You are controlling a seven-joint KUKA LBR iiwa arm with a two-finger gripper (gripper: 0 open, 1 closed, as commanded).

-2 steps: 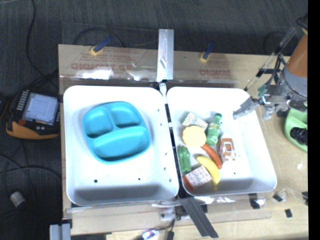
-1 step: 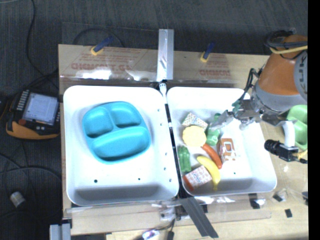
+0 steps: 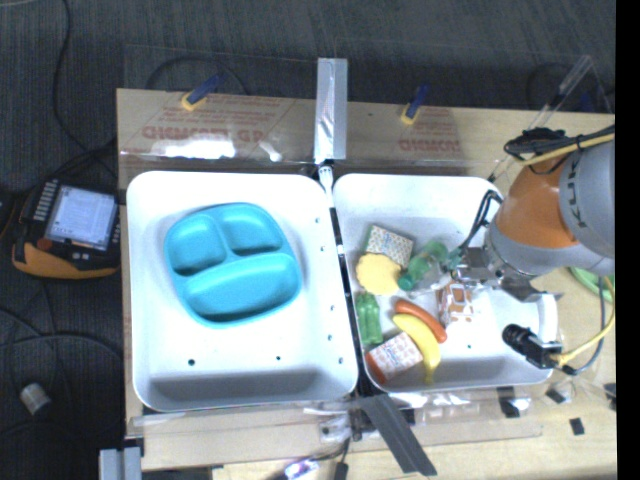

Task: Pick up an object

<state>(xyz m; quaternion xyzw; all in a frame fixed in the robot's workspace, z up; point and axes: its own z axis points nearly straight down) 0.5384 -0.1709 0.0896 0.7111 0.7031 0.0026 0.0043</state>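
The right bin (image 3: pixel 420 190) holds a heap of toy items. Among them are a yellow round piece (image 3: pixel 375 272), a checkered box (image 3: pixel 388 241), a green crumpled item (image 3: pixel 426 260) and a green bottle (image 3: pixel 368 319). Nearer the front lie a red-orange sausage (image 3: pixel 416 319), a banana (image 3: pixel 430 344) and a white and red packet (image 3: pixel 395 353). My gripper (image 3: pixel 458 290) is low inside this bin, just right of the heap, over a small red and white object (image 3: pixel 459 306). The arm's orange band (image 3: pixel 530 208) rises behind it.
A blue divided plate (image 3: pixel 233 260) lies in the left bin (image 3: pixel 150 298). The wall between the bins (image 3: pixel 337 268) runs just left of the heap. Cables and a black fitting (image 3: pixel 522 340) hang by the right bin's front right corner.
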